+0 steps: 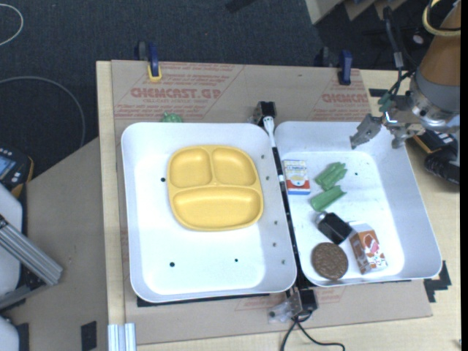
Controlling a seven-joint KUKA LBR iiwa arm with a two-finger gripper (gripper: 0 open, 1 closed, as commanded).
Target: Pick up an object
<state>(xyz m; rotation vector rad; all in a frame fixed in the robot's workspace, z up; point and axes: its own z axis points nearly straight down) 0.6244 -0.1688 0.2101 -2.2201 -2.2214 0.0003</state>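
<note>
The right bin [409, 196] holds a small white carton with a red base [295, 176], two green pieces [328, 185], a black block [335, 227], a round brown disc [330, 260] and a small brown and white carton [368, 249]. My gripper [380, 131] hangs over the bin's far right corner, above and to the right of the green pieces. Its two fingers are spread apart with nothing between them. The orange band of the arm [442, 61] rises at the right edge.
A yellow three-compartment tray [215, 187] lies in the left bin [146, 218]. Blue clamps [153, 59] hold the cardboard base at the back. Cables and dark gear [446, 163] sit beyond the right bin's right rim.
</note>
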